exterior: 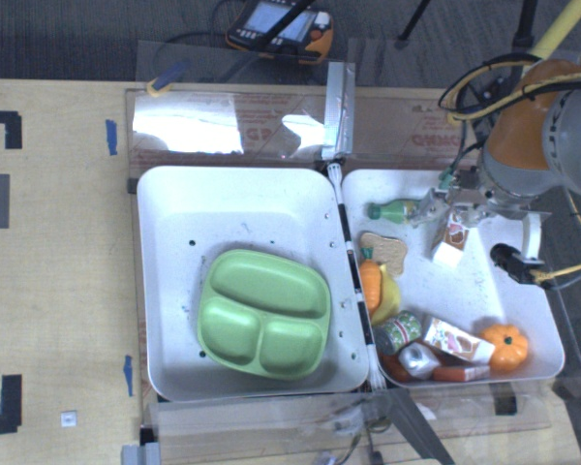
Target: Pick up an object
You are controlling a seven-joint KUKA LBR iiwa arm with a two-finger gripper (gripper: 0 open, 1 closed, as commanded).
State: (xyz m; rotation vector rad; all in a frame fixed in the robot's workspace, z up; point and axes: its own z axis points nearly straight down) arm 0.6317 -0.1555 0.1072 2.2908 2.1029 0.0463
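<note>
Jaws: you see the gripper (452, 223) over the right bin's (523, 303) far edge, and a small red-and-white carton (454, 237) hangs clamped between them, tilted, clear of the bin floor.
Arm: the grey arm (542, 143) with its orange band comes in from the right; cables blur its wrist.
Near the jaws: a green bottle (395, 210) lies just left, part hidden by the gripper body.
Right bin, left edge: a tan slice (385, 249), an orange piece (370, 284) and something yellow, overlapping.
Right bin, near edge: a can (399, 332), a second carton (455, 340), a small pumpkin (504, 346), crowded together, hard to separate.
Left bin: you find a green divided plate (263, 311) near its middle.
</note>
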